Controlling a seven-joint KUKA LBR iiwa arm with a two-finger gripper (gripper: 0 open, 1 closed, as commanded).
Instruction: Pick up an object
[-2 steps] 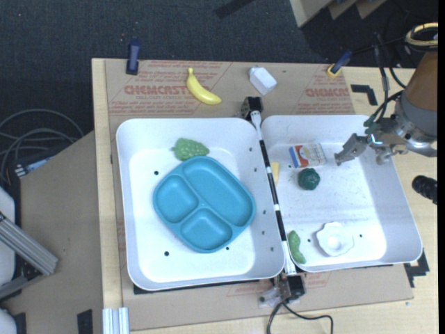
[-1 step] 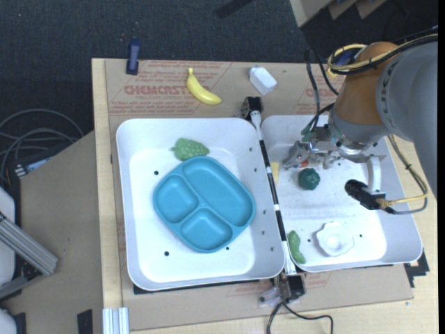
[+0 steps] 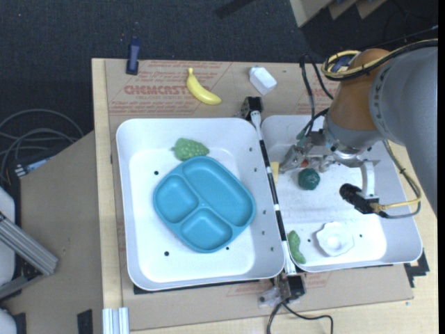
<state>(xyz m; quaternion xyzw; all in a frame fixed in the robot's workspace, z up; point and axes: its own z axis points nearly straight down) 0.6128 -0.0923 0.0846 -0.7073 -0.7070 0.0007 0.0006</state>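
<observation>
Camera view showed two white bins [image 3: 139, 256], one blue tray [image 3: 202, 202], one banana [image 3: 201, 90] on the desk, one dark green ball [image 3: 309, 179] in the right bin. The fingers [image 3: 304, 160] hovered just above the ball; their opening couldn't be told.

Banana [image 3: 202, 89] and white block [image 3: 263, 80] lie on cardboard [image 3: 160, 89].

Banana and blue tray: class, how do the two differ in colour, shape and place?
The banana is yellow; the blue tray is blue. The banana is a small curved fruit shape; the tray is broad, flat, with three compartments. The banana lies on the bench behind the bins; the tray sits in the left bin. Both lie apart from the gripper.
</observation>
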